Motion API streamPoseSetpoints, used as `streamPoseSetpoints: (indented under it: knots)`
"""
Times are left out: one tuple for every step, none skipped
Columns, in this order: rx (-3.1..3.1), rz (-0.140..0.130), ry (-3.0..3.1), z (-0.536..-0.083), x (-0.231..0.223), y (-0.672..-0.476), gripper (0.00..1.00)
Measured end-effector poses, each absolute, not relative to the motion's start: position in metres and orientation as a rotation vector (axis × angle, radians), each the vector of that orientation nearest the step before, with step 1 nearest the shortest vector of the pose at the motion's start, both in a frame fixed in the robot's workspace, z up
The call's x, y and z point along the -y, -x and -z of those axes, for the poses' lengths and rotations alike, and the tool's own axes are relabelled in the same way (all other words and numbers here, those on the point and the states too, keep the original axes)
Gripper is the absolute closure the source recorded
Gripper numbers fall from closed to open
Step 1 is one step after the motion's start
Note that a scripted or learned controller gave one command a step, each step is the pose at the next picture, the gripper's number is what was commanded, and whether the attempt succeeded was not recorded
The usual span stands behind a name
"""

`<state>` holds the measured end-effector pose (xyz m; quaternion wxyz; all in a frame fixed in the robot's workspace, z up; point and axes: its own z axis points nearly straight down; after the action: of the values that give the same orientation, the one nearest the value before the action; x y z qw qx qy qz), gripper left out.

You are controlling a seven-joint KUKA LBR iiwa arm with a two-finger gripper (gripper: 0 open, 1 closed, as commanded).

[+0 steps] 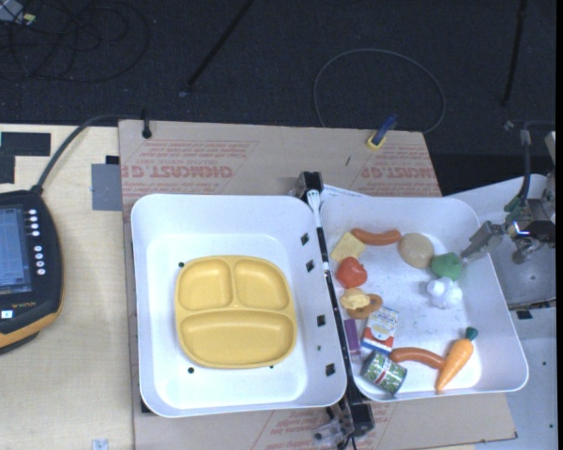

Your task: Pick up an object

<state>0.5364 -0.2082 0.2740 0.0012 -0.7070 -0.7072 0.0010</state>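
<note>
The right bin (488, 216) holds several toy foods. Along its far side lie a sausage (376, 237), a cheese wedge (346, 247), a potato (416, 249) and a tomato (352, 272). A green broccoli piece (446, 265) sits next to a white cauliflower piece (442, 292). Nearer the front are a pastry (359, 300), a small carton (382, 324), a green can (385, 372), a second sausage (416, 355) and a carrot (455, 362). My gripper (482, 240) reaches in over the bin's right rim, its grey tip just right of the broccoli. Nothing is visibly held.
The left bin (159, 216) bears a yellow divided plate (235, 309). A tablet-like controller (14, 265) lies on the bench at far left. Cardboard (263, 162) lies under both bins. Cables run across the dark floor behind.
</note>
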Motion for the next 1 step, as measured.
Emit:
streamPoseSetpoints:
  knots:
    - [2.219, -0.007, 2.208, -0.156, 0.2037, -0.5897, 0.0]
